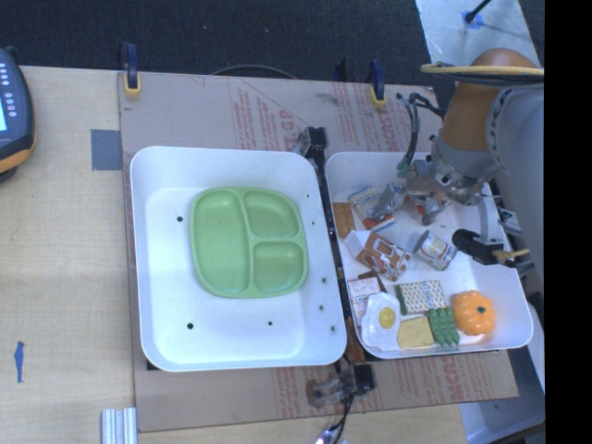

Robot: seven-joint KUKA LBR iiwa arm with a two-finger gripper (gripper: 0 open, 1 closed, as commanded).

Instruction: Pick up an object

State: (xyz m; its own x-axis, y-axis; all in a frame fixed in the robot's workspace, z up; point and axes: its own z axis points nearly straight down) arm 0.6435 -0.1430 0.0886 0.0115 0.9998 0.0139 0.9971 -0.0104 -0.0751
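The things to pick lie all in the right white bin [499,283]. In its upper left part lies a small grey and red flat packet [370,203], and the gripper [416,192] hangs just beside it, over the upper part of this bin. If the gripper is released or clenched, I cannot tell, and nothing is seen grasped in it. Below the gripper lies a small silver can [435,249] on its side. To the left of the can is a brown and white crumpled wrapper [384,255]. Lower, a square card with a dotted pattern [421,295] lies flat. Along the near wall there are a white toy fried egg [382,317], a pale yellow square slab [415,333], a green ribbed piece [444,326] and a round orange toy pumpkin [474,313], which stand close together; the green piece touches the yellow slab and the pumpkin.

The grey arm with orange band [486,109] comes in from the right, above the far corner of this bin.

The left white bin [166,276] holds a light green plastic plate with three compartments [248,241], lying flat near its middle. Both bins stand side by side on a brown cardboard sheet [231,109], fixed at the far edge by two blue clamps [132,67]. The sheet lies on the pale wooden bench [55,276]
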